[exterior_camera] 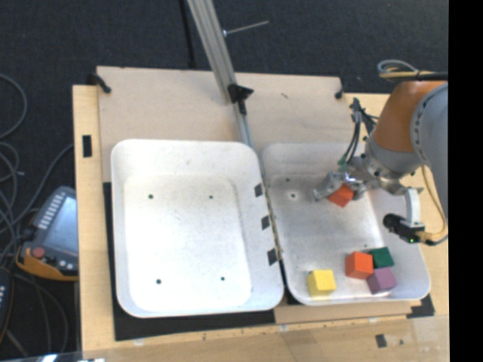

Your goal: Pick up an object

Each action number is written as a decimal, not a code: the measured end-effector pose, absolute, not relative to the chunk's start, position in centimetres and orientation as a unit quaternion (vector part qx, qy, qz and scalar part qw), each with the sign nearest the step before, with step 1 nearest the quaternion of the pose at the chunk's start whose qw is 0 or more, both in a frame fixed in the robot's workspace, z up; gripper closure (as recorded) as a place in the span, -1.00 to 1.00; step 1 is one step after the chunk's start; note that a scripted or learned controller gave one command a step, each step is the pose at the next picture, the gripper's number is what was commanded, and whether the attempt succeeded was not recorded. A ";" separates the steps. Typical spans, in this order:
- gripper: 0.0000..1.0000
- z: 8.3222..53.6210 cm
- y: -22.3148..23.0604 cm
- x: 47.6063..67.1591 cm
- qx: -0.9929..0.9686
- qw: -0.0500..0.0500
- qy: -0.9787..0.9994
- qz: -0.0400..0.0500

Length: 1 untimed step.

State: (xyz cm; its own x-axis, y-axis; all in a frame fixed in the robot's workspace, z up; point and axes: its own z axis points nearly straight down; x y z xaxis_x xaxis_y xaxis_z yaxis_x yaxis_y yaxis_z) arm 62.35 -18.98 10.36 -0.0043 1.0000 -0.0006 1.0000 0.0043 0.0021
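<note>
Camera view: orange block [341, 197] sits clamped in the end effector [337, 189] above right bin [302, 168].

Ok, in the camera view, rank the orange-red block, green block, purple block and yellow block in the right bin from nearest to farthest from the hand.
From the hand:
1. Green block, at the bin's right side; too close to call against the orange-red block.
2. Orange-red block, just left of it.
3. Purple block, near front right corner.
4. Yellow block, front left.

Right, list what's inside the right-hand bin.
In the right bin: a yellow block, an orange block, a green block and a purple block near the front, plus an orange-red block at the gripper. The arm covers the bin's right edge.
</note>
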 end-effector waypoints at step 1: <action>1.00 11.7 -19.2 62.3 0.705 0.003 0.709 0.000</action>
State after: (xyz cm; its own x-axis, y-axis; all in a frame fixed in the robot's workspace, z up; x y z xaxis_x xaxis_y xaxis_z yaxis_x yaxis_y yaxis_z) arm 62.30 -19.23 11.73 -0.0055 1.0000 -0.0038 1.0000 0.0055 0.0040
